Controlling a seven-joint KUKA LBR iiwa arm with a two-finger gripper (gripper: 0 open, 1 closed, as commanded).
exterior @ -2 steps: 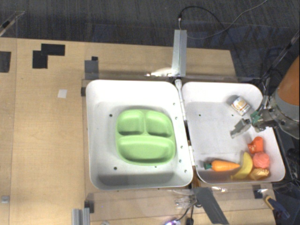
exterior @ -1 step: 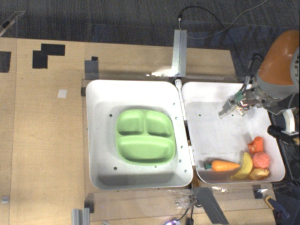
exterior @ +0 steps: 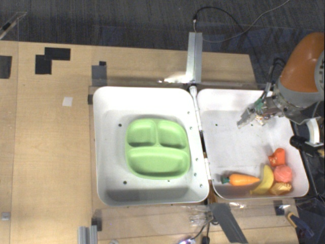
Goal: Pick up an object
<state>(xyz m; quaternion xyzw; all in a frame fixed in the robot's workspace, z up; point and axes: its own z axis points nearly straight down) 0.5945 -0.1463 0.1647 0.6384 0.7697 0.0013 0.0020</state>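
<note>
Several toy foods lie in the near right corner of the right bin (exterior: 228,141): an orange carrot (exterior: 242,179), a yellow banana (exterior: 264,179), an orange-red piece (exterior: 277,157), a pink round piece (exterior: 283,174) and a golden-brown piece (exterior: 281,188). My gripper (exterior: 249,121) hangs over the far middle of that bin, pointing down and to the left. It is open with nothing between its fingers. It stands well apart from the toy foods, which lie nearer and to the right.
A green divided plate (exterior: 156,147) lies in the middle of the left bin (exterior: 109,136). A metal divider (exterior: 199,131) runs between the two bins. The arm's orange band (exterior: 302,67) rises at the right edge. A black cable (exterior: 228,22) crosses the floor behind.
</note>
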